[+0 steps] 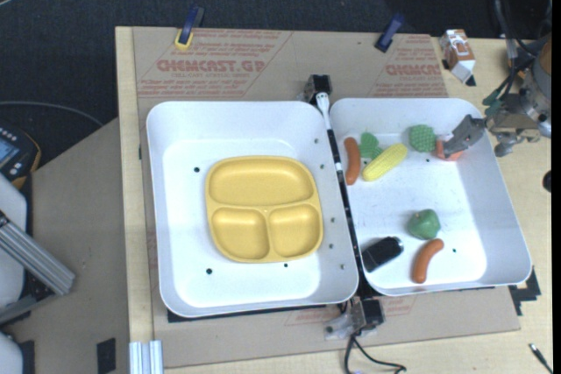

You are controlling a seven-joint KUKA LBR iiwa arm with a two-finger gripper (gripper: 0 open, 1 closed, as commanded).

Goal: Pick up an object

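Observation:
The right bin (491, 215) holds several toy foods. A red sausage (351, 159), a small green piece (369, 144) and a yellow corn cob (385, 162) lie near its left wall. A knobbly green ball (422, 137) lies at the back. Toward the front are a green pepper (424, 223), a black object (382, 253) and an orange sausage (428, 260). My gripper (459, 140) reaches in from the right, low over the bin's back right part, just right of the knobbly ball. A small orange-red bit (448, 155) shows at its tip; I cannot tell whether it is held.
The left bin (175, 144) carries a yellow divided plate (263, 208). A black divider clip (319, 88) sits between the bins at the back. A small carton (458, 53) stands on the bench behind the right bin. Cables hang at the right edge.

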